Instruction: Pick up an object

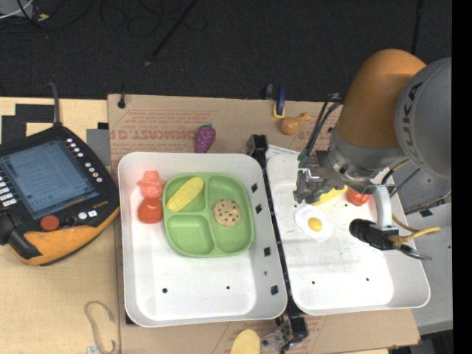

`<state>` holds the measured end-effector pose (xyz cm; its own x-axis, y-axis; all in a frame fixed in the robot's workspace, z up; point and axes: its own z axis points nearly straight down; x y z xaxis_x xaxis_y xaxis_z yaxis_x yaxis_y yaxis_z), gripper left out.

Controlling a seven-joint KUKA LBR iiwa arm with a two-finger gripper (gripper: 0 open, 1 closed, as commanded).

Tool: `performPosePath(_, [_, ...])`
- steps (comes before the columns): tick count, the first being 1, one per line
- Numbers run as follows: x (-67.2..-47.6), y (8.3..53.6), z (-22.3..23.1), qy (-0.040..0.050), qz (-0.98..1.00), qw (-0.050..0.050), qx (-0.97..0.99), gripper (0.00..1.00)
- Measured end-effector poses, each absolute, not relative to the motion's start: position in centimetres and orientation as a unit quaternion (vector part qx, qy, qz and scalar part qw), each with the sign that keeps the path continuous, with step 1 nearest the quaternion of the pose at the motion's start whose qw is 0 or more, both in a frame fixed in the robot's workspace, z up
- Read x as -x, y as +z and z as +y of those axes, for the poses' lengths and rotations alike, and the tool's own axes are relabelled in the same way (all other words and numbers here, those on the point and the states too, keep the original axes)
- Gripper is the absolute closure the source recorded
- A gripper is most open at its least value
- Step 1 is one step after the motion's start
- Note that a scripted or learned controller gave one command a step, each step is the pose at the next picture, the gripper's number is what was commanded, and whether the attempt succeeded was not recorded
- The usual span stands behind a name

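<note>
I have the grey arm (398,109) with its orange band reaching in from 3 o'clock, its wrist hanging over the 12 o'clock half of the 3 o'clock bin (354,279). That bin sits edge to edge with the 9 o'clock bin (192,290) on the tabletop (51,293), and a teach pendant (48,186) lies out at 9 o'clock of both. A green divided plate (193,238) lies in the 9 o'clock bin, with a red and pink toy figure (150,198) standing just beside it at its 9 o'clock. A yellow corn cob (184,193) fills the plate's 10 o'clock compartment and a cookie (226,212) its 2 o'clock one. My target, the fried egg (313,222), lies flat in the 3 o'clock bin near the wall shared with the other bin, just at 6 o'clock of the jaws. It is a thin white slab with a wavy outline, hard to separate from the white floor, and a round yellow yolk sits toward its 5 o'clock end. Its long axis looks to run from about 11 o'clock to 5 o'clock. I cannot tell whether the jaws are released or clenched. A small yellow piece (334,193) lies just at 3 o'clock of the jaws, a smaller red piece (358,196) beyond it.
</note>
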<state>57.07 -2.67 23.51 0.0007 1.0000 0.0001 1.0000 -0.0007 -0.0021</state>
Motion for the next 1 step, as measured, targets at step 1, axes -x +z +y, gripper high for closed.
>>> performPosePath(1, [-57.7, 21.83, -1.77, 0.0014, -0.707, 0.002, 0.708, 1.0])
